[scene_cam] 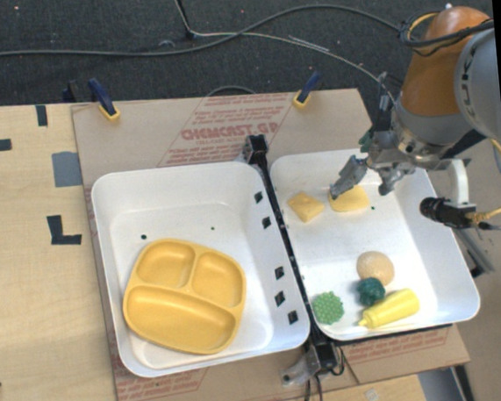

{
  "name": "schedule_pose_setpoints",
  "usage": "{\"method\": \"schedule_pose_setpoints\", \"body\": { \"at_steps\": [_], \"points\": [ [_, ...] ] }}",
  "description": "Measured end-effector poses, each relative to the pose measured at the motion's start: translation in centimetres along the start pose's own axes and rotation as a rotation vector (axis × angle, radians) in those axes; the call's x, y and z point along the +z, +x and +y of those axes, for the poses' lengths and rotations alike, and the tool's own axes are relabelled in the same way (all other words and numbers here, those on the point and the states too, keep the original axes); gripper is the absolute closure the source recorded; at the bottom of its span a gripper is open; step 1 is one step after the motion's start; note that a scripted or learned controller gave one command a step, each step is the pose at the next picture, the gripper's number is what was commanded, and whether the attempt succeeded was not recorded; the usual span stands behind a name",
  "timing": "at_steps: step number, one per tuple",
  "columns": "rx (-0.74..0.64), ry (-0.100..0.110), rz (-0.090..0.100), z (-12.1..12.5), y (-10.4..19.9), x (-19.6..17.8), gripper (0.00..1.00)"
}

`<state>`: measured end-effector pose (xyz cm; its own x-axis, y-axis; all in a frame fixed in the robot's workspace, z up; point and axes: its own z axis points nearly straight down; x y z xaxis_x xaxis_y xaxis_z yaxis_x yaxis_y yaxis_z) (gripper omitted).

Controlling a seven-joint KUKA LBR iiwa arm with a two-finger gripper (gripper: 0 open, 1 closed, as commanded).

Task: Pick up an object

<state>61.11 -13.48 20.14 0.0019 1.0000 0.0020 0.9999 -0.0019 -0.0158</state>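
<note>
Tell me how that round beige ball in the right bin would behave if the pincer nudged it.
The beige ball looks round and smooth, so it would probably roll rather than slide. The teal piece sits right against it on the near side, which might stop it that way. Toward the far side the right bin floor is bare, so it could travel.

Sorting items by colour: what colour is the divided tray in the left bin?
Yellow; the tray shows best in the camera view.

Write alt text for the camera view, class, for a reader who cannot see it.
A grey robot arm's pincer, fingers spread, hovers over a pale yellow foam chunk in the right white bin. The left white bin holds a yellow divided plastic plate.
</note>
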Motion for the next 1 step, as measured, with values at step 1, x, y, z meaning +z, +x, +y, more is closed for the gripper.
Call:
{"method": "schedule_pose_setpoints", "body": {
  "at_steps": [1],
  "points": [
    [-0.003, -0.014, -0.002, 0.29, 0.05, -0.85, 0.00]
  ]
}}
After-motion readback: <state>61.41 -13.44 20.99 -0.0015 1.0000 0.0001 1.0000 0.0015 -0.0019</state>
